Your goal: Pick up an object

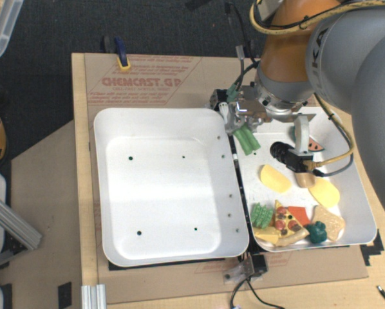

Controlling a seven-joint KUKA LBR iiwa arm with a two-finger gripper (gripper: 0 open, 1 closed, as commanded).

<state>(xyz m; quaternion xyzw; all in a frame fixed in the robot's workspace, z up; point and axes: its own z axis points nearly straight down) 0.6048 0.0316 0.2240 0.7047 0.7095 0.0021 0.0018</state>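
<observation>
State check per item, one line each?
End effector: low at the bins' divider, fingers closed on green piece.
Green piece: gripped, tilted, over right bin's edge.
Left bin: bare white floor.
Right bin: toy food heaped at its near end.
Pizza slice: lying flat.

A brown cardboard sheet (147, 76) printed with red lettering lies under both bins. At its far left edge sits a blue and yellow clamp (122, 53). Dark carpet (70, 11) covers the floor beyond. A clear plastic container (0, 15) stands far left, and a silver aluminium rail (12, 221) crosses the near left.
</observation>
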